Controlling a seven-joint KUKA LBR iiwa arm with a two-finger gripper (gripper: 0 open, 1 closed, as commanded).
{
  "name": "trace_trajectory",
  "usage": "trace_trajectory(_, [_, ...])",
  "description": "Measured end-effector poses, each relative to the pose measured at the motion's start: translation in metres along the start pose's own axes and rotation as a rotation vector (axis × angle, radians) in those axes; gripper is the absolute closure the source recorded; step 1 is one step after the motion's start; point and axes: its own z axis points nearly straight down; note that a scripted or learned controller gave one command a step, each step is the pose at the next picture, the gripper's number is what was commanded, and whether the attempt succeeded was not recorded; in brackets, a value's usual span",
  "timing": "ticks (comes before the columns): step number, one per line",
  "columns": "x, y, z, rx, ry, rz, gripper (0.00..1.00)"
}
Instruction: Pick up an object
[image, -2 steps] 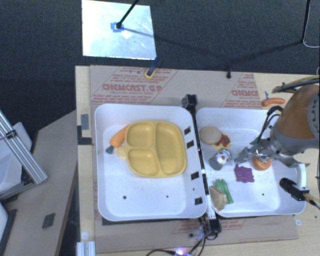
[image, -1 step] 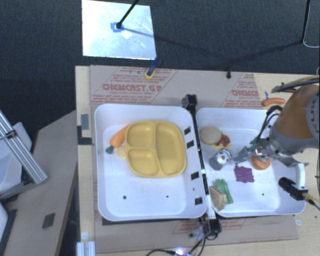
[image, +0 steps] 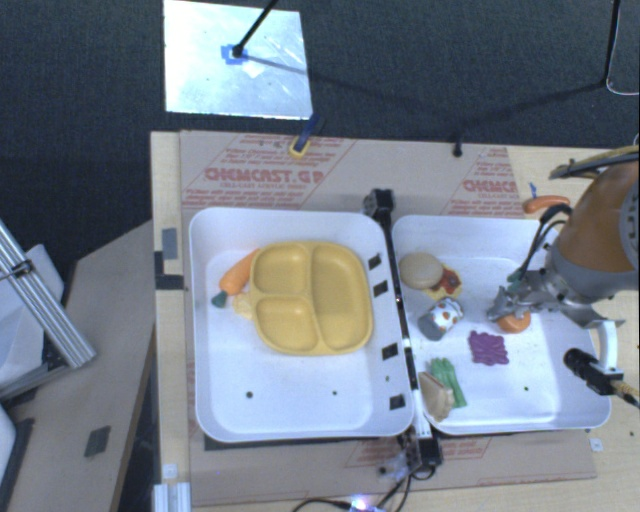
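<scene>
The counter (image: 170, 330) is covered by a printed cardboard sheet (image: 265, 172). Two white bins are set on the sheet side by side, left bin (image: 290, 400) and right bin (image: 520, 405), touching at the middle.

Around the purple grapes (image: 487, 347) we find bare bin floor to their right and below; the silver can (image: 440, 318) (left), sandwich (image: 440, 388) and orange piece (image: 515, 321) crowd the other sides.
</scene>
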Motion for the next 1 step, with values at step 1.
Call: trace_trajectory(1, [-0.0087,-0.0003,-0.061,0.011,0.009,0.001,1.0])
